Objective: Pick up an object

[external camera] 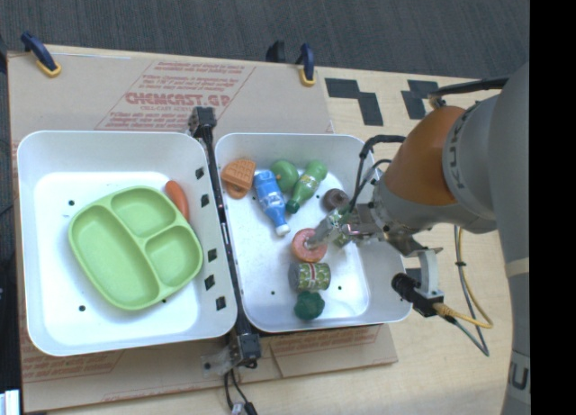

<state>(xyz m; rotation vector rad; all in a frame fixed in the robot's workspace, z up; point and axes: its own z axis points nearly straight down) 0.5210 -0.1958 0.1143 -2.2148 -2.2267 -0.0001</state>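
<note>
Camera view: tool [326, 235] touching pink ring [309, 244].

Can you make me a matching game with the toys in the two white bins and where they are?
Things:
1. green plate
2. blue bottle
3. waffle
4. dark green ball

Places:
A. near front edge of right bin
B. left bin
C. middle of right bin, beside green bottles
D. back left corner of right bin

Pairs: 1-B, 2-C, 3-D, 4-A

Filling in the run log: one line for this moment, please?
arm: over right bin | gripper: at pink ring | grasp: unclear | green tray: left bin
</note>
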